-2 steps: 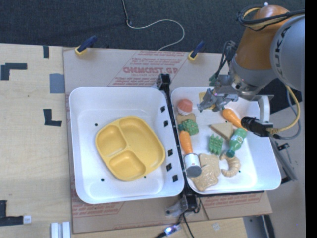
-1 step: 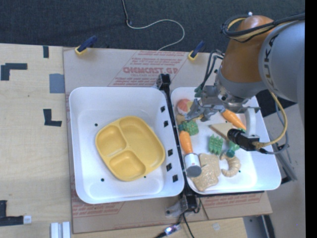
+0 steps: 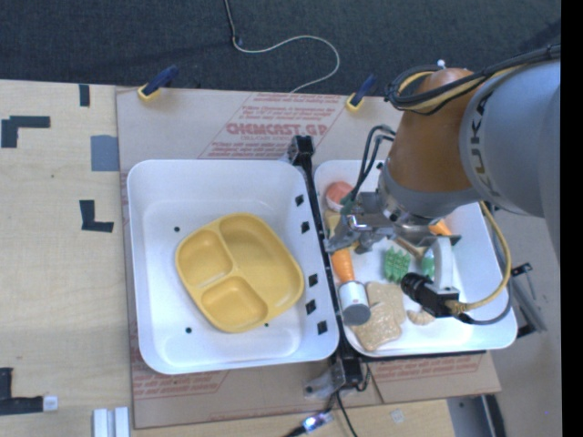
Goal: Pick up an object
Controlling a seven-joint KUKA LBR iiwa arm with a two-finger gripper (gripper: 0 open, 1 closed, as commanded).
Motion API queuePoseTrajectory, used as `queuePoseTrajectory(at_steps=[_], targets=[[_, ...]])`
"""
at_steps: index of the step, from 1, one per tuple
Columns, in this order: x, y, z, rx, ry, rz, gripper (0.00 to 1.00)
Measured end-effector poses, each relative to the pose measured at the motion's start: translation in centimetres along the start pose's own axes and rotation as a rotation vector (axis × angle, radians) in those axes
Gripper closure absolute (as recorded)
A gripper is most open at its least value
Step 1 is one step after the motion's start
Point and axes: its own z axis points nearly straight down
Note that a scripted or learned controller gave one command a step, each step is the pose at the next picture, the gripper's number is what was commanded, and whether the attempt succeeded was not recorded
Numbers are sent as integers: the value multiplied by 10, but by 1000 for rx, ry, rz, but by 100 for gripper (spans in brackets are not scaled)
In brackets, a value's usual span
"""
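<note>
My gripper (image 3: 351, 235) hangs low over the left part of the right bin (image 3: 487, 335), just above an orange carrot-shaped piece (image 3: 342, 264). A green toy (image 3: 396, 265) lies right of the carrot. Below them are a white and grey cylinder (image 3: 352, 301) and a tan slice of bread (image 3: 383, 315). A pink-orange round thing (image 3: 338, 192) sits at the bin's far left corner. The arm's body hides much of the bin's upper half.
The left bin (image 3: 155, 198) holds a yellow three-part plate (image 3: 239, 270). A black divider strip (image 3: 312, 244) runs between the bins. Blue clamps (image 3: 158, 82) hold the cardboard base at the back.
</note>
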Motion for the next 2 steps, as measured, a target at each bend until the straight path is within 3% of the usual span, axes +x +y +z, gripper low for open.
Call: queuePoseTrajectory(at_steps=[1,2], targets=[[8,-13,-16,-4,0,0,100],[6,-7,-17,-5,-1,1,100]])
